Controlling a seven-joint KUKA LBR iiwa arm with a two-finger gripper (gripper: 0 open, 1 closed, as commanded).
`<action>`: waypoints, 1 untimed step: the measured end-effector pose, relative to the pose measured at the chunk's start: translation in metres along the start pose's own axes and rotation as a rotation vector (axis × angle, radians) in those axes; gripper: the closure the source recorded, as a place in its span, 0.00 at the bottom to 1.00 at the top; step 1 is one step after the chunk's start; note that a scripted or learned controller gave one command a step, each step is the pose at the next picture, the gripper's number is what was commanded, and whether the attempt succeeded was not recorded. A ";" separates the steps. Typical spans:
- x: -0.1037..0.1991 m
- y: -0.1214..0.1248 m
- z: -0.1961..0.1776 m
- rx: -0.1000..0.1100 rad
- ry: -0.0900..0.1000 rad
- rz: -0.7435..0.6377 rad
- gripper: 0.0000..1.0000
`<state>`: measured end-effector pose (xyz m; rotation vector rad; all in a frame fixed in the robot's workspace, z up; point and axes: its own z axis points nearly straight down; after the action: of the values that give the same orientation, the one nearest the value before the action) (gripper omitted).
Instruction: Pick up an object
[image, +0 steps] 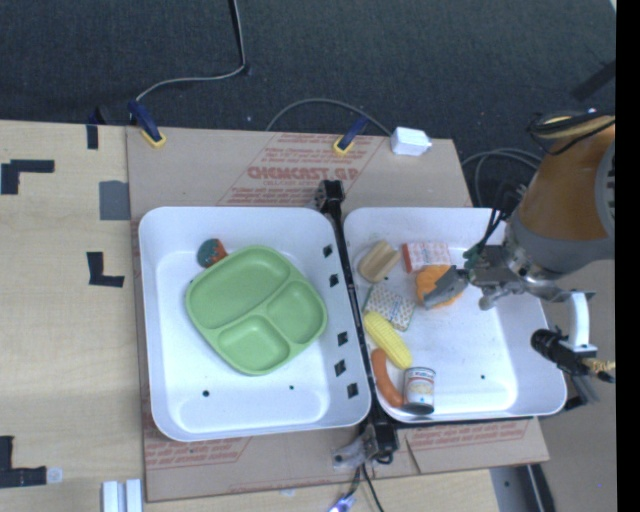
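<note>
The grey arm (565, 200), orange-banded above the wrist, reaches in from the right and bends down over the right bin (500, 400), its wrist tilted toward the bin's upper middle. The pincer (462, 280) sits low there, right against an orange object (438, 285); whether that object lies between the fingers or just beside them cannot be told, nor whether the pincer is apart or together. Just above the orange object lies a red-and-white packet (425, 255), and to its left a tan bread-like piece (377, 261). Lower along the bin's left side are a patterned pouch (392, 308), a yellow corn cob (387, 338), an orange sausage (386, 377) and a small can (419, 388). The left bin (170, 400) on the counter (60, 340) holds a green divided plate (257, 310) with a small dark object (210, 252) at its upper left corner.
</note>
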<state>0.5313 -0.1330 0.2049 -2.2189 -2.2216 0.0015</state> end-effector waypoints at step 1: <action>0.013 0.054 0.070 0.002 0.000 0.000 0.00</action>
<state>0.5854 -0.1201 0.1349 -2.2177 -2.2206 0.0040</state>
